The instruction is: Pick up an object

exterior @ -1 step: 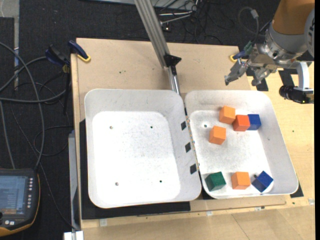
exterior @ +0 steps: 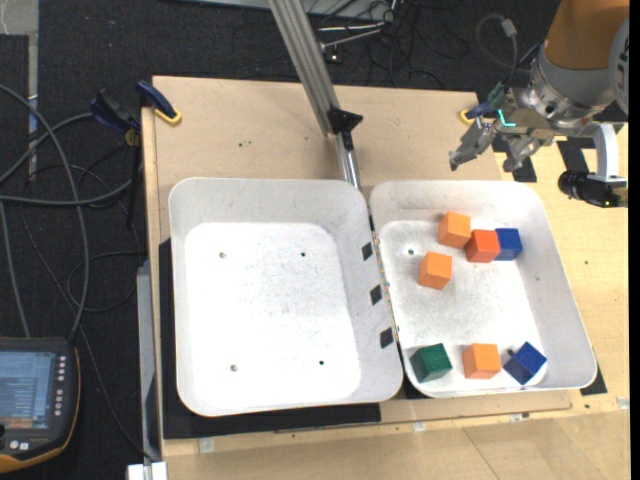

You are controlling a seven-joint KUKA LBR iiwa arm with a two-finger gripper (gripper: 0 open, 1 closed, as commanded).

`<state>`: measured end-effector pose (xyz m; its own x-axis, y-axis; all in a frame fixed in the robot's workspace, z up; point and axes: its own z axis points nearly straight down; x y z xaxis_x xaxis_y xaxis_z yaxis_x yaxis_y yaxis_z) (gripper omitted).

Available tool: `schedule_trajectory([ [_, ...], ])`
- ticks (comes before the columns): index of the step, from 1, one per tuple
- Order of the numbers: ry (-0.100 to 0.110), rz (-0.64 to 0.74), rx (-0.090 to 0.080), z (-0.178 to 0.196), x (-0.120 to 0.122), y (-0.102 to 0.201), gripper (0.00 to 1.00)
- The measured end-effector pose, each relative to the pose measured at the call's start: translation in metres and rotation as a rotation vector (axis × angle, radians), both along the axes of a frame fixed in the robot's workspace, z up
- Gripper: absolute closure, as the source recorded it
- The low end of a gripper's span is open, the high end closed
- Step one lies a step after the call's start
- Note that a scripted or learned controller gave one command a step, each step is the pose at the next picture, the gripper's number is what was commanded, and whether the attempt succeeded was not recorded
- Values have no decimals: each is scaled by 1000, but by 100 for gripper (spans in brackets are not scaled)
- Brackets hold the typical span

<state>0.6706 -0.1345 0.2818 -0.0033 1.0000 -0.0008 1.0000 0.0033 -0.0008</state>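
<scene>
The tabletop (exterior: 260, 128) carries two white bins. The left bin (exterior: 200, 298) sits beside the right bin (exterior: 560, 298), which holds seven cubes. Upper group: orange cube (exterior: 454, 229), red-orange cube (exterior: 483, 245) touching a blue cube (exterior: 508, 243), and a second orange cube (exterior: 435, 269). Near edge: green cube (exterior: 432, 361), orange cube (exterior: 481, 360), blue cube (exterior: 525, 362). The tool (exterior: 497, 150) hangs above the right bin's far rim, fingers spread, holding nothing.

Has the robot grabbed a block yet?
Not yet. The gripper hangs open above the right bin's far rim, with nothing between its fingers. All seven blocks lie in that bin, like the green block and orange block. It must go down, grab one and lift.
</scene>
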Motion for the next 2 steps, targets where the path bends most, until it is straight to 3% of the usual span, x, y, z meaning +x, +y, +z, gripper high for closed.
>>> schedule_trajectory([
  [2,6,-4,1,-107,-14,3,0],
])
